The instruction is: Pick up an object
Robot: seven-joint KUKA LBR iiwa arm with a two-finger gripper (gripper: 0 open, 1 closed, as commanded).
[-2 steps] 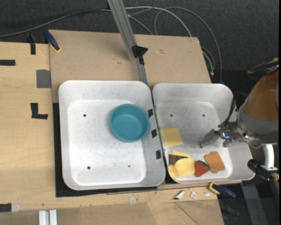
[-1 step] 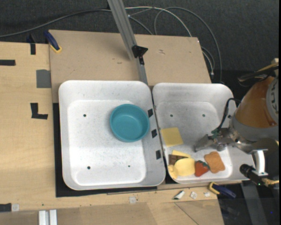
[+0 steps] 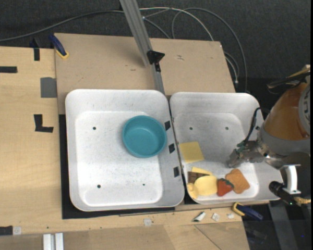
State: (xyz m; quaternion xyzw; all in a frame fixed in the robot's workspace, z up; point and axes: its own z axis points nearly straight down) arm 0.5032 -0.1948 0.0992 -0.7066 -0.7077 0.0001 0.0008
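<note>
Whether the fingers of the gripper point(image 3: 237, 159) are spread or closed cannot be told, since the tool is seen as a dark, blurred mass from above; nothing is seen held between them. The gripper is placed low over the floor of the right bin point(image 3: 211, 104), toward its right wall, with the arm point(image 3: 288, 120) reaching in from that side. The likeliest target is judged to be the orange-brown lump point(image 3: 239, 180), which lies just below the gripper near the bin's front right corner and is touched on its left by a small red piece point(image 3: 224, 188). Beside that, a rounded yellow piece point(image 3: 205, 186) and a flat yellow wedge point(image 3: 199, 171) are packed close, and a yellow square pad point(image 3: 191, 151) lies a little apart, nearer the bin's left wall. A blue bowl point(image 3: 144, 136) stands alone in the left bin point(image 3: 83, 104), well apart from the gripper. The orange-brown lump is expected to be light and somewhat soft, so it should yield a little under a grip and not be easily damaged. It is best taken across its narrower width, on the side away from the red piece, so that the neighbour is not caught too. A slip is thought possible if only its rounded edge is pinched.
</note>
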